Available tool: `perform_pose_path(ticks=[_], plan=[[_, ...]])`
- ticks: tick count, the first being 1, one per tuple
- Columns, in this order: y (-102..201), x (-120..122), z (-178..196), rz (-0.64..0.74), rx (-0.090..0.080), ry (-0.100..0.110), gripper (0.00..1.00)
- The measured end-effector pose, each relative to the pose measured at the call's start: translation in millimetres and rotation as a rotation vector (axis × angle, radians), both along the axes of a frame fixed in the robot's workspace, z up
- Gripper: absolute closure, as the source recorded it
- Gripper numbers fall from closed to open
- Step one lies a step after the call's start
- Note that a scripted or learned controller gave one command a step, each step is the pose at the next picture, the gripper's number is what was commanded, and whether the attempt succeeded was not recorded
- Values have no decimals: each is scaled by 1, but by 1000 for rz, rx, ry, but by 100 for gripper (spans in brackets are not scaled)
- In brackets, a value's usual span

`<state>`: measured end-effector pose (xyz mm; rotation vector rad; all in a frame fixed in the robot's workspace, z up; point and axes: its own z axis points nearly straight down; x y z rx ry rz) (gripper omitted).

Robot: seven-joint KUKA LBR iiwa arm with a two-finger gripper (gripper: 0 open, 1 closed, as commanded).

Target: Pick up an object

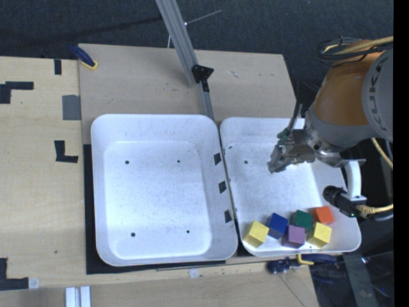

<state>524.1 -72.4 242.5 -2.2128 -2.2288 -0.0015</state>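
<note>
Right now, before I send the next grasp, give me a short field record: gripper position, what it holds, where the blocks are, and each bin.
gripper: over the right bin's middle, above the blocks
held: nothing visible between the fingers
blocks: six clustered at the right bin's near edge: yellow, blue, purple, green, orange, second yellow
right bin: holds all blocks
left bin: bare white floor

Chunky grey arm with a fat orange band – yellow cables looped on top, dull metal gripper.
</note>
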Motion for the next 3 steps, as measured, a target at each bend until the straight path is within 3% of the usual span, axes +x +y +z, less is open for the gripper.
perform_pose_path(ticks=[3], plan=[[130,75,-18,-3,-1,1,100]])
